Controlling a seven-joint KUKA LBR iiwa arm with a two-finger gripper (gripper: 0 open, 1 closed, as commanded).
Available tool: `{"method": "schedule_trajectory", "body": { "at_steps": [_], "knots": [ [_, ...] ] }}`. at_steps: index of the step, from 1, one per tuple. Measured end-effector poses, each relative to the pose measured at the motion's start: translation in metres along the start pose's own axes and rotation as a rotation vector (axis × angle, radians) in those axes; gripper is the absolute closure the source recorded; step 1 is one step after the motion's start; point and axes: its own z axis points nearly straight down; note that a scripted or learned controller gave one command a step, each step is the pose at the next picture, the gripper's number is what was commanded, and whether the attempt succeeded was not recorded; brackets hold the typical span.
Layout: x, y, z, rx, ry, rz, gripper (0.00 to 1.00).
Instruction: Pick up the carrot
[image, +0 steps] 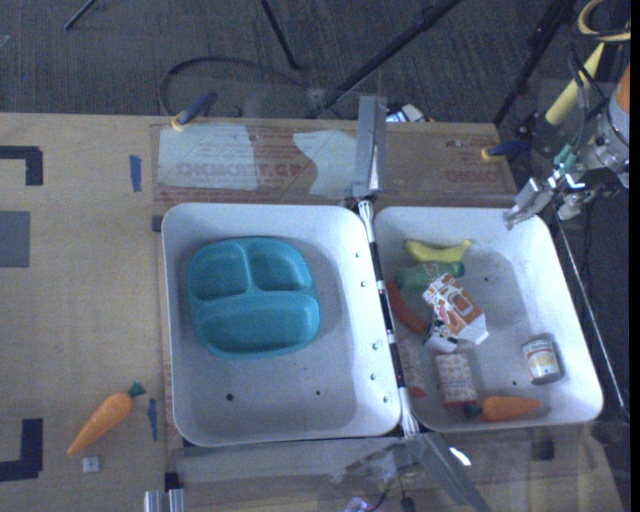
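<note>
An orange carrot (508, 407) with a green top lies along the near wall of the right bin (575, 300), beside a small red box (455, 378). A second carrot (100, 420) rests on the wooden bench outside the bins, at the lower left. My gripper (548, 199) hovers over the far right corner of the right bin, well away from both carrots. Its fingers (524, 206) stand apart, open, with nothing between them.
The right bin also holds a banana (437, 249), a green bottle (428, 273), a red sausage (405, 308), a white-and-orange carton (455, 308) and a small can (541, 360). A teal divided plate (253, 296) sits in the left bin (290, 400).
</note>
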Motion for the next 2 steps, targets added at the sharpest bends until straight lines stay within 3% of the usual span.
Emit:
{"method": "schedule_trajectory", "body": {
  "at_steps": [1,2],
  "knots": [
    [-0.040,-0.026,0.048,0.001,0.003,-0.296,0.00],
    [-0.032,-0.056,0.189,0.001,0.003,-0.376,0.00]
  ]
}}
